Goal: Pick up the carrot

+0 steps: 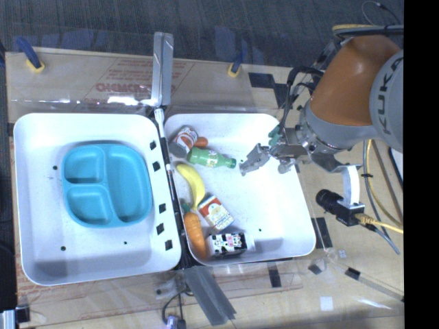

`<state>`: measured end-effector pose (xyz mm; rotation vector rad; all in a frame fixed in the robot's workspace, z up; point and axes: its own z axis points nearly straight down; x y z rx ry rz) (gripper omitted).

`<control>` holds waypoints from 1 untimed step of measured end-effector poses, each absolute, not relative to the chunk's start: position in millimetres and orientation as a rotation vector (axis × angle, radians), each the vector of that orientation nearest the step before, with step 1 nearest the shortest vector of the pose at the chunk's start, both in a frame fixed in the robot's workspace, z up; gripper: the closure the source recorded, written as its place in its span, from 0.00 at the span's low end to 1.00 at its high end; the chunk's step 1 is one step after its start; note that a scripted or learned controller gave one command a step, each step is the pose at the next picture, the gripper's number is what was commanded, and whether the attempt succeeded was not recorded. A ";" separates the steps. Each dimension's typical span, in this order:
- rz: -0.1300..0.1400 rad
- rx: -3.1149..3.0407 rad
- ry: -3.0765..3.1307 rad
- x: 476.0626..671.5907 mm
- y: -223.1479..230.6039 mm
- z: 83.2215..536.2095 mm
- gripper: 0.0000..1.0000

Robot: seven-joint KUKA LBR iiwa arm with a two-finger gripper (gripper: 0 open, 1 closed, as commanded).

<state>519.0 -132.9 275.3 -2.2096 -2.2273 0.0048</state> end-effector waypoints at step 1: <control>-0.013 -2.495 -1.919 554.8 -99.0 98.5 0.00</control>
